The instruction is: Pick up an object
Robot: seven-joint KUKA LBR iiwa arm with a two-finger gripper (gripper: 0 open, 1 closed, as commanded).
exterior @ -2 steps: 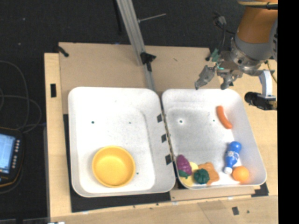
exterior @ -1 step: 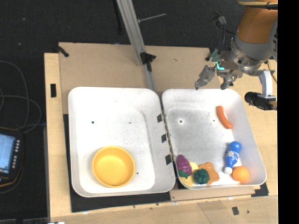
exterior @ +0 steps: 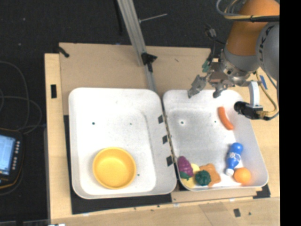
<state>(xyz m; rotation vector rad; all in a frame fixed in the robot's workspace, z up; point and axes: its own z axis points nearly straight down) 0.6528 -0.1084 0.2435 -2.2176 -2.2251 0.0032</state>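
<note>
My gripper [exterior: 205,91] hangs over the back edge of the right bin [exterior: 197,126], fingers spread open with nothing between them. An orange sausage-shaped piece [exterior: 225,117] lies in that bin just right of and below the gripper. Along the bin's front edge sit a purple toy [exterior: 184,166], a dark green toy [exterior: 202,177] on a yellow and orange piece [exterior: 212,172], a blue and white bottle [exterior: 233,156] and an orange ball [exterior: 242,175]. A yellow bowl [exterior: 114,167] rests in the left bin [exterior: 113,112].
A slanted metal pole [exterior: 136,36] rises behind the bins, ending near the divide between them. The arm's orange band [exterior: 247,29] and a black cable fitting [exterior: 247,109] overhang the right bin's back right corner. A tablet [exterior: 7,157] lies off the bench at the left.
</note>
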